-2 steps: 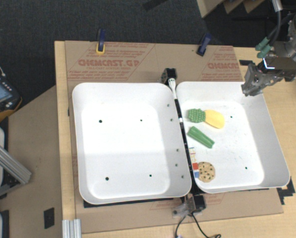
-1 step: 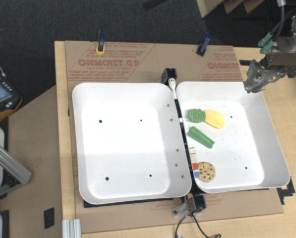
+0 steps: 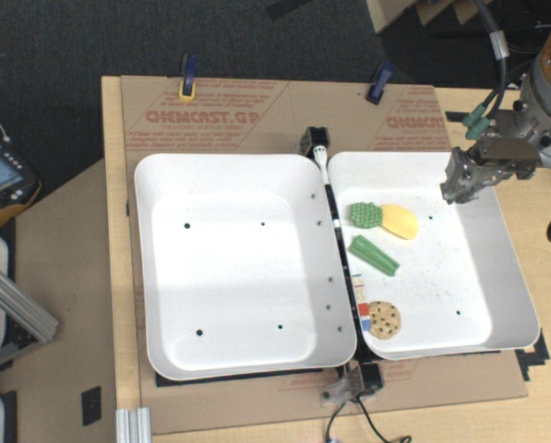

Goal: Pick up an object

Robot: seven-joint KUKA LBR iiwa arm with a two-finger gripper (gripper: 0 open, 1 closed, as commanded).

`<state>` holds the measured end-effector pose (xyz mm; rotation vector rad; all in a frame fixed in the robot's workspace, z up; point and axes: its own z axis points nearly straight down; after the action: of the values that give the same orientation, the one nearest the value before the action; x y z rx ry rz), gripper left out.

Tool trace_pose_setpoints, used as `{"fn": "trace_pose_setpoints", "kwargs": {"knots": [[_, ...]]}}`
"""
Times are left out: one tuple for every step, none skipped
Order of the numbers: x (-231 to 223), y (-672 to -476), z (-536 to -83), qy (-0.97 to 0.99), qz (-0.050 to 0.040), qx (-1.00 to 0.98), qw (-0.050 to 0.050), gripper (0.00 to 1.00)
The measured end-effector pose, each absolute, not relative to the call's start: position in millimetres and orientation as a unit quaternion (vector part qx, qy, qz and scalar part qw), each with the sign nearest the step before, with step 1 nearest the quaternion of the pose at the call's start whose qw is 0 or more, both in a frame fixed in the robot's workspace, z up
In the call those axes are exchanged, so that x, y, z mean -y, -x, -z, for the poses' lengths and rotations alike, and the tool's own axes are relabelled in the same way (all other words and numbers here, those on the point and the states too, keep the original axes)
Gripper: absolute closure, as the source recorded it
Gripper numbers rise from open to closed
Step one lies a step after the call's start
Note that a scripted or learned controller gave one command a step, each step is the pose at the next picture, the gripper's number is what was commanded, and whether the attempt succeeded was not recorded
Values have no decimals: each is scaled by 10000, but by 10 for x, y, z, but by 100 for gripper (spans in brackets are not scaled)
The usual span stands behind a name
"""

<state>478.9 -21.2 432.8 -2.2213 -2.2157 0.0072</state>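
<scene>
One camera watches me, fixed above the bench and looking down at a slant, so the far edge of the brown board [image 3: 284, 109] sits high in its picture and the near edge low. It stands back far enough to take in both white bins whole: the left bin [image 3: 155, 275] fills the middle, the right bin [image 3: 506, 275] lies toward the right side. Dark floor shows beyond the board at the top. My arm [image 3: 533, 118] comes in from the picture's upper right, seen from above and a little to the side.
</scene>
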Motion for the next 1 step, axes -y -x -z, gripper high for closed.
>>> {"fn": "trace_pose_setpoints", "kwargs": {"knots": [[208, -4801, -4462, 7073, 8, 7069, -15, 100]]}}
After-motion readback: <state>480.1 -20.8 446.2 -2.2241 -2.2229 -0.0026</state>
